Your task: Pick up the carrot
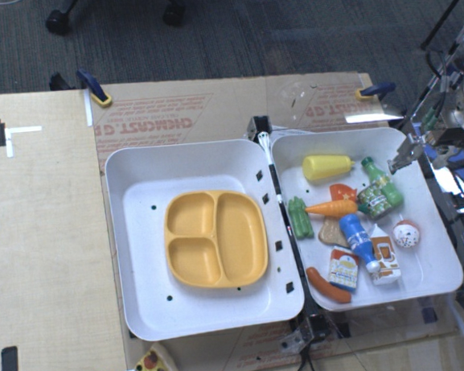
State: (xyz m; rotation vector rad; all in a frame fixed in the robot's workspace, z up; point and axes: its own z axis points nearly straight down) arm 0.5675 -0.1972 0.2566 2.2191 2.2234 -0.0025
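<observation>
The carrot (332, 208) is orange and lies flat near the middle of the right bin (438, 239), with its thin tip pointing left. It touches a red piece (341, 191) behind it and a green bottle (379, 193) at its thick end. My gripper (404, 156) hangs at the right bin's far right rim, to the upper right of the carrot and apart from it. The gripper is small and partly lost against the arm's cables.
Around the carrot lie a yellow item (327, 166), a green vegetable (300, 217), a bread slice (330, 233), a blue bottle (356, 239), two small cartons (343, 269), a ball (406, 234) and a sausage (328, 285). The left bin (135, 189) holds a yellow divided plate (216, 238).
</observation>
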